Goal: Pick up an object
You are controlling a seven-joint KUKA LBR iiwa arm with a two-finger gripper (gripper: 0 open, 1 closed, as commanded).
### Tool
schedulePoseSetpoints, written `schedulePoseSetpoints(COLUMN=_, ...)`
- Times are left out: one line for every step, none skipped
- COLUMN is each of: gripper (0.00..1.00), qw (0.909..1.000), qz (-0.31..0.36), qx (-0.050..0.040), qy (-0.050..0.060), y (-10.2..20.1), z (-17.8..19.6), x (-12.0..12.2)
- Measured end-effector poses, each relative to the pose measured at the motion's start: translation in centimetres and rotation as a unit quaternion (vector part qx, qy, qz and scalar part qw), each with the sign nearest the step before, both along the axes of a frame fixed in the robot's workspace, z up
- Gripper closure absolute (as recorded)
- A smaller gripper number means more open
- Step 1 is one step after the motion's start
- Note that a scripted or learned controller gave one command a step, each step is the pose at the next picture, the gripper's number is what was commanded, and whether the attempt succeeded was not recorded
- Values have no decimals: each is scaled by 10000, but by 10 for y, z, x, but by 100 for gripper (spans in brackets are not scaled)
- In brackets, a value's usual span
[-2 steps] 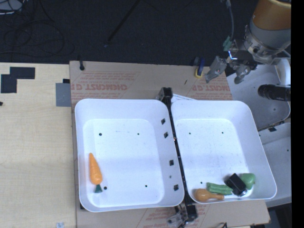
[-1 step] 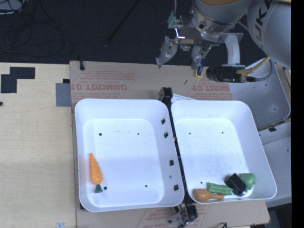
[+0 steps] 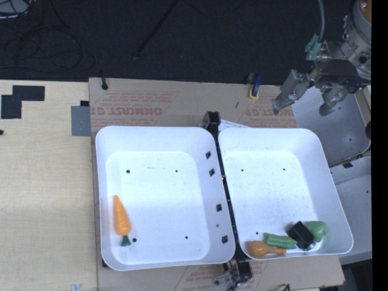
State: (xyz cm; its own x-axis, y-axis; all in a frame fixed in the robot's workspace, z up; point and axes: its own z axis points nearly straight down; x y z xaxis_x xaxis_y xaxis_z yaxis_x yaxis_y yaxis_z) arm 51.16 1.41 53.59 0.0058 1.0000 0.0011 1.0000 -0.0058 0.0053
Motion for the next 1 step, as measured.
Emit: schedulePoseSetpoints(gripper=100, qw=10000, qz=60, qx=-13, qy=57, y=6, z=3, x=6)
